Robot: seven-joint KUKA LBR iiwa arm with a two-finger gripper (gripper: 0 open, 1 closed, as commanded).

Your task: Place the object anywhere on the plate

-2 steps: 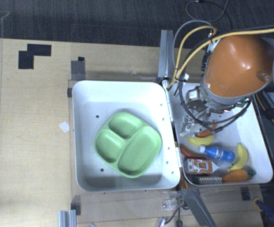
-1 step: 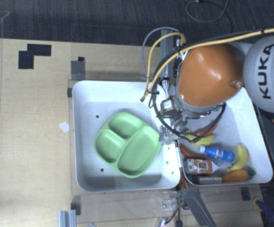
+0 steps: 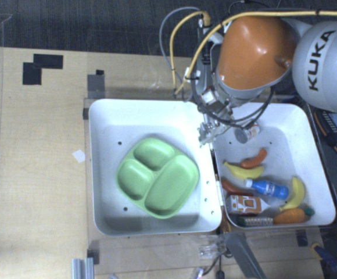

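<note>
A green divided plate (image 3: 157,176) lies in the left white bin (image 3: 107,127), with nothing on it. My gripper (image 3: 205,132) hangs under the orange wrist band, over the wall between the two bins, just beyond the plate's far right corner. It is small and dark against the bin, and I see no object in it. The loose objects lie in the right bin (image 3: 308,138): a yellow banana (image 3: 242,170), an orange-red sausage (image 3: 254,158), a blue bottle (image 3: 269,188), a small carton (image 3: 245,204), a second banana (image 3: 297,192) and a carrot (image 3: 290,215).
The grey arm and its orange band (image 3: 253,51) cover the far part of the right bin, with cables looping above. The wooden bench (image 3: 35,156) stretches out left of the bins. A metal fitting (image 3: 212,251) sits at the near edge.
</note>
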